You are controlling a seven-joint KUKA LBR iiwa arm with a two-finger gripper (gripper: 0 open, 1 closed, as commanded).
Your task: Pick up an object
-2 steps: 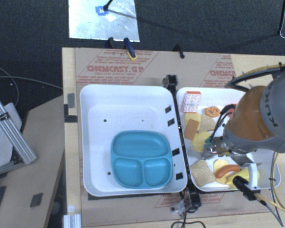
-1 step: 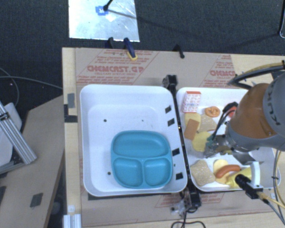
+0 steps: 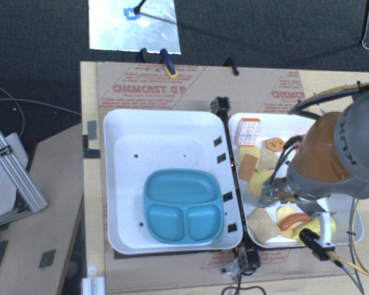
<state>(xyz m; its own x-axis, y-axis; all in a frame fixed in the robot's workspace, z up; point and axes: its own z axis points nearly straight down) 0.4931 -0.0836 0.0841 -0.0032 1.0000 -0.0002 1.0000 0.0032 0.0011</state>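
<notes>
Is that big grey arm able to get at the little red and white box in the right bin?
Probably yes. The red and white box lies uncovered at the right bin's far left corner, and the arm hangs over that bin.

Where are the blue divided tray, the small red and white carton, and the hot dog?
blue divided tray (image 3: 183, 189): camera view, in the left bin, on its large upper compartment.
small red and white carton (image 3: 247, 131): camera view, right bin's top left, on its printed face.
hot dog (image 3: 293, 220): camera view, right bin's lower part, on the sausage.

Grey arm (image 3: 360, 146), orange band (image 3: 317, 152), black cables (image 3: 281, 165)
</notes>
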